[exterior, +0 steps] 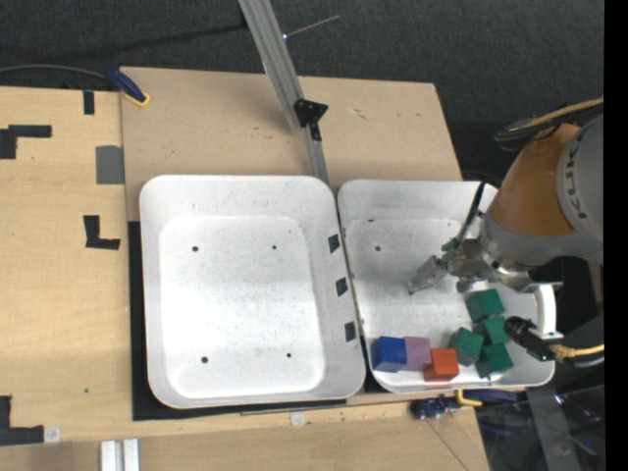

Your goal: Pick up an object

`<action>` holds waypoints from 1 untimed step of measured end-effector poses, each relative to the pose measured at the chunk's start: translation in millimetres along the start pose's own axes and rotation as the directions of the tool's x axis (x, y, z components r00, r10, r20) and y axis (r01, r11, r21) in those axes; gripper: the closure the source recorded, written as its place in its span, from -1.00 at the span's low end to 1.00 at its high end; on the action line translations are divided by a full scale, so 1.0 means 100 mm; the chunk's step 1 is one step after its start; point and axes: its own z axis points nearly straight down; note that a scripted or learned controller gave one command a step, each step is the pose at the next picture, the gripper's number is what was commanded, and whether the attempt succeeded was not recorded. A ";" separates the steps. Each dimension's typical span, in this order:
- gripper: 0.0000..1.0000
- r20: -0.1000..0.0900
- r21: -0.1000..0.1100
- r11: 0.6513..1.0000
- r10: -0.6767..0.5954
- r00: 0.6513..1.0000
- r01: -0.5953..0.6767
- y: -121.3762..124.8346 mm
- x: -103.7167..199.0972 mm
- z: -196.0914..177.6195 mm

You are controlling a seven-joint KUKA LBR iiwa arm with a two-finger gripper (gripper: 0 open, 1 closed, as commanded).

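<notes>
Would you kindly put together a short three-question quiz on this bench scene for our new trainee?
1. True or false: the blue block lies in the left bin.
2. Multiple choice: which block sits directly between the blue block and the orange block? A) green B) purple C) yellow
3. Short answer: in which part of the right bin are the blocks gathered?

Key
1. False; it lies in the right bin.
2. B, the purple block.
3. Along the near edge and near right corner, where the green blocks cluster just below the gripper.
</notes>
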 end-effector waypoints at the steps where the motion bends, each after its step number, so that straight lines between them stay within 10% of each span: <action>1: 1.00 -0.001 -0.004 1.000 -0.002 1.000 0.002 0.01 0.01 -0.13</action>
